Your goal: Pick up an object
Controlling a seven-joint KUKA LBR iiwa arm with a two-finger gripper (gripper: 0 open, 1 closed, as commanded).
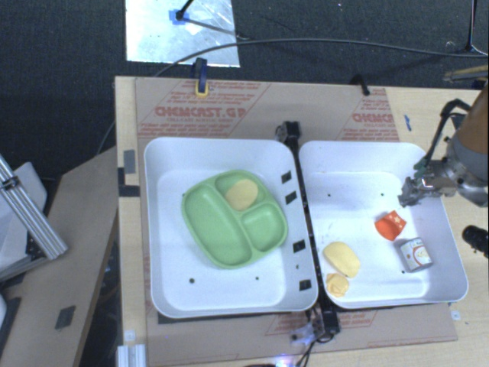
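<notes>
A: We're looking down on both white bins. The arm [472,147] comes in from the right, and the gripper [411,190] hangs over the right bin [359,167], near its right wall.

B: Jaw state?

A: We can't tell; at this angle the tip is a small dark cluster.

B: What do we have to pick from?

A: Four things in the right bin. Just below the gripper, apart from it, lies a small orange piece [390,225], bright, with a pale patch on top. Near it sits a little can [416,254] on its side, silvery with a label. Toward the bin's left side lies a smooth yellow lump [342,258], with a smaller yellow piece [337,284] just beside it by the front wall.

B: And the left bin [176,281]?

A: We see a green divided plate [221,232] with a pale yellow item [242,194] in its top compartment.
</notes>
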